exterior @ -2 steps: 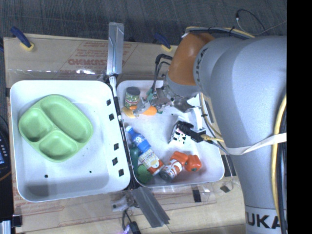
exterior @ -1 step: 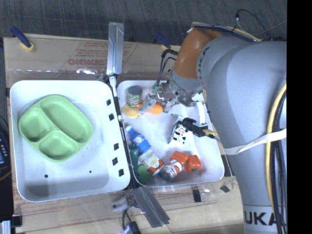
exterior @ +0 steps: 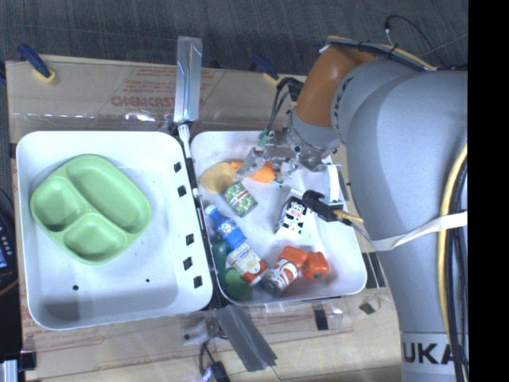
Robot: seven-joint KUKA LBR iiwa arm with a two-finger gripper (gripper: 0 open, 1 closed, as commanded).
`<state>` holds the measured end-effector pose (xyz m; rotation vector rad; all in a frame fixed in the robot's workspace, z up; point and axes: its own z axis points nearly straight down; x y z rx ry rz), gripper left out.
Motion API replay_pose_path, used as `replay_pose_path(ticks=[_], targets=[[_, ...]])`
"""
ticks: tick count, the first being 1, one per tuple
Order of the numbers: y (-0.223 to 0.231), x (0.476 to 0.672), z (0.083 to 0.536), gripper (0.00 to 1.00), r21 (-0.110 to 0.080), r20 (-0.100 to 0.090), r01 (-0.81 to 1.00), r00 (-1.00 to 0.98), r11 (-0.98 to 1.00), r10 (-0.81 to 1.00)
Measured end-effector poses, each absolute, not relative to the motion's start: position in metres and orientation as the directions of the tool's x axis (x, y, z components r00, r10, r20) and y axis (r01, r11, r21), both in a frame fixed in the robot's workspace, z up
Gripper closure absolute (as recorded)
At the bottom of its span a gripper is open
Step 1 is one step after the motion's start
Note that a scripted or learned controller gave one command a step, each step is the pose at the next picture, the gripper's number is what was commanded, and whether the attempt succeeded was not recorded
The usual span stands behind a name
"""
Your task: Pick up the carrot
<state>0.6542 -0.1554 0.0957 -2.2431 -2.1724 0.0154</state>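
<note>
Gripper over carrot, right bin's far edge.
I judge the carrot light, rigid, smooth plastic; grasp mid-body. Whether the pincer is open or closed, I cannot tell.

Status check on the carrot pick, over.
Gripper down in the right bin, at the carrot. Grasp not confirmed. Green carton and yellow piece crowd close alongside.

Floor: dark grey carpet across the top of the frame.
Bench: brown cardboard sheet, blue clamps upper left.
</note>
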Motion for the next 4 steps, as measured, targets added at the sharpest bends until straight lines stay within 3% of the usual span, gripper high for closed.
replay_pose_path(ticks=[1, 2, 3, 4], targets=[[-0.158, 0.655, 0.108, 1.0, -0.021, 0.002, 0.999, 0.028, -0.028, 1.0], [-0.158, 0.654, 0.107, 0.0, -0.023, 0.002, 0.999, 0.028, -0.028, 1.0], [-0.108, 0.657, 0.092, 0.0, -0.003, 0.001, 0.981, -0.192, 0.192, 0.981], [-0.097, 0.656, 0.092, 0.0, -0.005, 0.002, 0.981, -0.193, 0.193, 0.981]])
